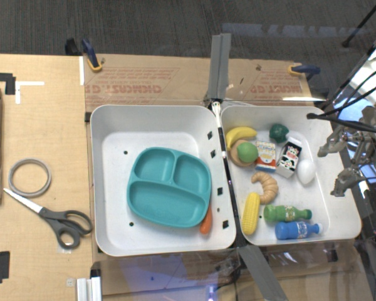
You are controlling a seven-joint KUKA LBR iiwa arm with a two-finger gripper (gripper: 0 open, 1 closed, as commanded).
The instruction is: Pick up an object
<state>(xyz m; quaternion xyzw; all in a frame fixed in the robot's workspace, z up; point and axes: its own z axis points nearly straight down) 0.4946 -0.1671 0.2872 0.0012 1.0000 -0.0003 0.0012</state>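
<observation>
The gripper [346, 162] hung at the right edge of the right bin [338, 231], its metal fingers spread apart with nothing between them. It hovered above the bin's rim, apart from the toys.

Nearest to it lay a white egg [306, 170], just left of the fingers, touching a small milk carton [290, 157] printed with a cow pattern. Beside the carton stood a little orange-and-white box [266, 155]. A dark green round piece [278, 132] sat at the back of the bin. A green apple [247, 151] rested against a yellow banana [239, 135], whose curve ran from left to right.

Toward the front, a croissant [266, 185] lay just above a corn cob [250, 212], whose long axis ran nearly front to back. A green bottle [287, 214] and a blue bottle [297, 230] lay on their sides, one before the other, both with caps pointing right.

In the left bin [106, 168] sat a teal divided plate [170, 187], with an orange carrot [206, 221] at its front right corner. Scissors [53, 217] and a tape roll [29, 177] lay on the bench at left.
</observation>
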